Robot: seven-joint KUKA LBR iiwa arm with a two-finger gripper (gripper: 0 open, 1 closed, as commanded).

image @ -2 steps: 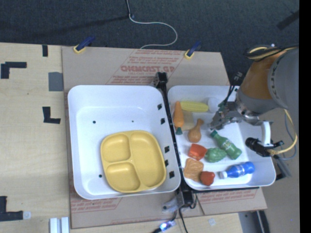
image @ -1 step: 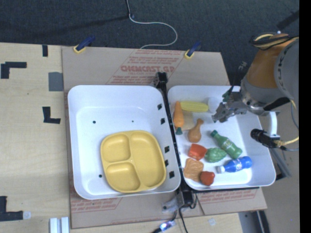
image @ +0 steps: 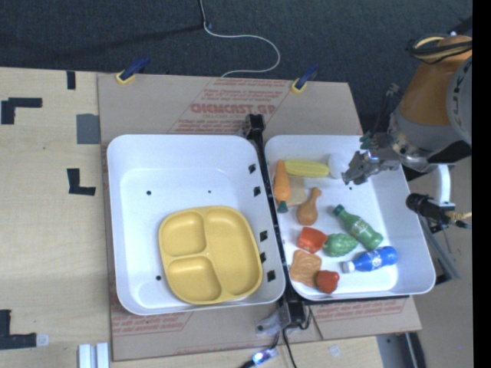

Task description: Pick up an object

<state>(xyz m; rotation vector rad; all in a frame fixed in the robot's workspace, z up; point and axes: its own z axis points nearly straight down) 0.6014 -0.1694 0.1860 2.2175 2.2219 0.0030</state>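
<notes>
We find the gripper [image: 357, 170] poised over the upper right portion of the right bin [image: 410, 282]; whether it is spread or closed we cannot tell, and nothing is visibly pinched. From it, the corn cob [image: 306, 169] lies at nine o'clock, the green bottle [image: 357, 228] at six, the drumstick [image: 309, 206] at eight. We record a yellow divided plate [image: 209, 254] in the left bin [image: 138, 159].
</notes>
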